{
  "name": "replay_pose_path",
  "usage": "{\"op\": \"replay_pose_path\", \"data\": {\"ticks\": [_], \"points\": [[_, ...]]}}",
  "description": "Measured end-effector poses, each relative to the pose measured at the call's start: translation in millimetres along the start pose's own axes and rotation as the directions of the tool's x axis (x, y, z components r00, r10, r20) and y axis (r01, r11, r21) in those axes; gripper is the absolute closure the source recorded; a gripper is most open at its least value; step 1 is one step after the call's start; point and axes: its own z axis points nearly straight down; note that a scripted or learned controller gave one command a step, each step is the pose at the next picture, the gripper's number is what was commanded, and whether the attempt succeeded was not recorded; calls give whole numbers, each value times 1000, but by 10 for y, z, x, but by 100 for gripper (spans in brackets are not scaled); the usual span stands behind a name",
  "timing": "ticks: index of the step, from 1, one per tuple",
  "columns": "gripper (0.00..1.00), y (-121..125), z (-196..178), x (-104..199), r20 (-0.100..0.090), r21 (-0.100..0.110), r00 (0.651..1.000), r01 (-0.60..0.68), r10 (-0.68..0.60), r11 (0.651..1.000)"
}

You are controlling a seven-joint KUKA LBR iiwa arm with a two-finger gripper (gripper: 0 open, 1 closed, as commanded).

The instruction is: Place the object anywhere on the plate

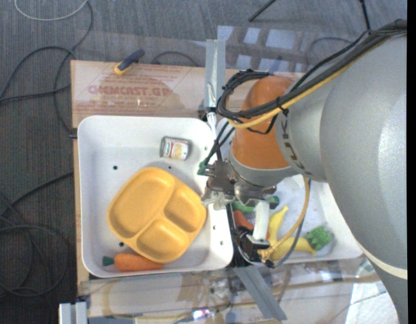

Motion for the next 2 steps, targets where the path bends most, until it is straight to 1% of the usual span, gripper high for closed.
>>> {"op": "replay_pose_path", "data": {"ticks": [1,2], "points": [[100,-318,-257,896,-2,-10,972,-233,233,972],[0,-317,-257,893,-1,-11,972,-234,234,972]]}}
